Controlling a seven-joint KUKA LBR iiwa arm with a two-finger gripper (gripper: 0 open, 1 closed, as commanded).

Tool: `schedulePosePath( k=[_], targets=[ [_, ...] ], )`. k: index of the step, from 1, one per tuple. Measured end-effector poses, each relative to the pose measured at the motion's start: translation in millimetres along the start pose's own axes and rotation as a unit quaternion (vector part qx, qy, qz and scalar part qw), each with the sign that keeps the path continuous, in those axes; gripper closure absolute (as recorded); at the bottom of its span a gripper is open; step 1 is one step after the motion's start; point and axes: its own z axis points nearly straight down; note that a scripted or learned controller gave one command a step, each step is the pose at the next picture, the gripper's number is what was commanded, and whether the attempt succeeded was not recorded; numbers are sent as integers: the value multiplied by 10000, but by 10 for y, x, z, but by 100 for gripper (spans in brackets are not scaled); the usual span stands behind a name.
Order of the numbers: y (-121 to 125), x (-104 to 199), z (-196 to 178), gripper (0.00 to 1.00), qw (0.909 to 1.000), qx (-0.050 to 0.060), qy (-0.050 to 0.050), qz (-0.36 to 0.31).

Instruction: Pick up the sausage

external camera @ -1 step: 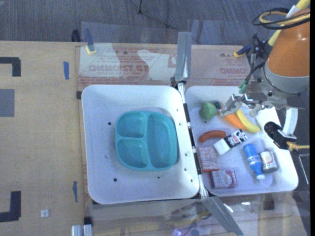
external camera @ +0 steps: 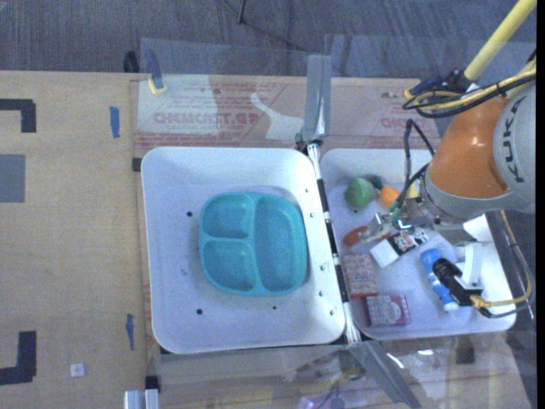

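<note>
In the right bin (external camera: 502,313), a small reddish-brown piece (external camera: 357,236) that looks like the sausage lies near the left wall, just below a green item (external camera: 361,192). My gripper (external camera: 393,225) hangs low over the bin's middle, immediately right of that piece, under the orange wrist band. Whether it touches the piece is hidden by the wrist and its fittings.
The left bin (external camera: 170,296) holds a teal divided plate (external camera: 254,242). In the right bin also lie an orange item (external camera: 388,196), a white block (external camera: 384,253), a blue bottle (external camera: 431,270) and two pinkish packets (external camera: 360,273) (external camera: 387,310) toward the front.
</note>
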Motion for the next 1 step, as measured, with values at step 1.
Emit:
schedulePosePath(
  k=[1],
  targets=[
    [154, -24, 226, 0, 9997, 51, 8, 230]
  ],
)
